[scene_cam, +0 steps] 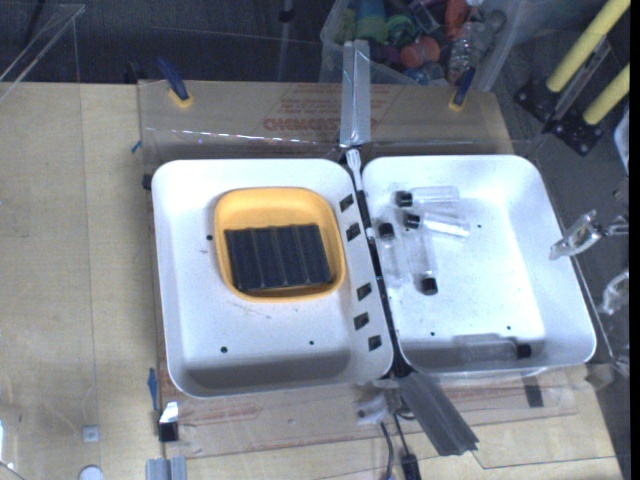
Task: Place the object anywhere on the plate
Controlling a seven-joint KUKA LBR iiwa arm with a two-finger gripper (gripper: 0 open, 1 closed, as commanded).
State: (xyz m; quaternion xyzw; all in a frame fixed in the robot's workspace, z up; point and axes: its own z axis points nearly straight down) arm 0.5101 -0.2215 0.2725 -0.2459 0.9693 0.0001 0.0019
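Observation:
A yellow square plate (232, 211) with rounded corners lies in the left white bin (185, 298). On it rests a dark, ribbed rectangular object (278, 256) that lies flat and covers most of the plate's middle. Nothing touches or grips the object.
The right bin (520, 288) holds several clear tubes with black caps (432, 216), and one more (490, 346) lies by its front wall. A divider with black tabs (362, 268) separates the bins. Metal brackets (578, 236) stick in at the right rim. A box of toys (420, 13) stands behind.

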